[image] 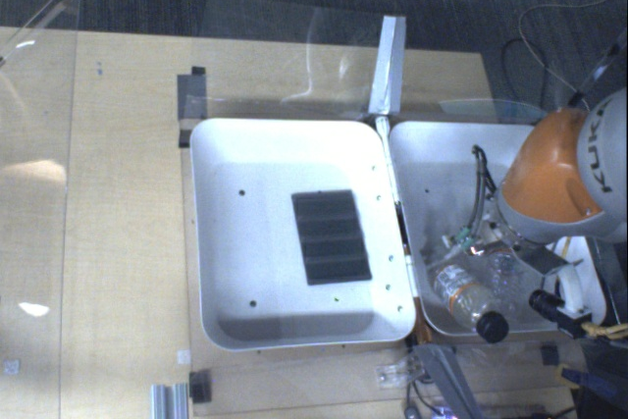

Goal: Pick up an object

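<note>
The arm runs off the right edge; its orange band hides the right bin's right wall and much of its floor; the gripper is half covered by the wrist, its shape too muddled to read; the clear bottle blurs into the bin floor, its upper end lost under the gripper, and whether they touch cannot be told; the bench is cut by the left and bottom edges.
</note>
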`<state>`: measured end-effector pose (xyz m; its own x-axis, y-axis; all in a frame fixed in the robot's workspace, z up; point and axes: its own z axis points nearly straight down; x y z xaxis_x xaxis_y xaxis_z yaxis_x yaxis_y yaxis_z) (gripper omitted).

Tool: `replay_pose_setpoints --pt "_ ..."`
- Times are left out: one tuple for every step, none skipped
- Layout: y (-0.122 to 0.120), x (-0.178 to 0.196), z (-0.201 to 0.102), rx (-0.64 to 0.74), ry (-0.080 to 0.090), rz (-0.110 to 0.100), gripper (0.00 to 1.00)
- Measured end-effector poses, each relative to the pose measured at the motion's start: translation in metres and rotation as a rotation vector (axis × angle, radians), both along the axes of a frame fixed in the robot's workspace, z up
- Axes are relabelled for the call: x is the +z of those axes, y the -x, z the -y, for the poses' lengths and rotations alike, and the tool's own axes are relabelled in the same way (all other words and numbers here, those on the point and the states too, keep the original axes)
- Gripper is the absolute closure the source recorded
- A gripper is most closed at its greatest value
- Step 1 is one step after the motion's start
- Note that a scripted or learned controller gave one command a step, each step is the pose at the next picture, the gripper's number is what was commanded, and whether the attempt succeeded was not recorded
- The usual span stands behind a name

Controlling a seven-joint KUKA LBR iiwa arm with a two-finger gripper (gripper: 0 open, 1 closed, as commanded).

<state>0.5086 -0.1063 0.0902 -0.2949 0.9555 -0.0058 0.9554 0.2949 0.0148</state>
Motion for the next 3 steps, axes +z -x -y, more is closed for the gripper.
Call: replay_pose_setpoints --pt "-0.003 0.012 -0.001 -0.001 0.0 0.01 1.0" --pt "-0.004 0.012 -0.001 -0.002 0.0 0.01 0.0" --pt "-0.061 0.0 0.074 0.029 0.0 -0.011 0.0"
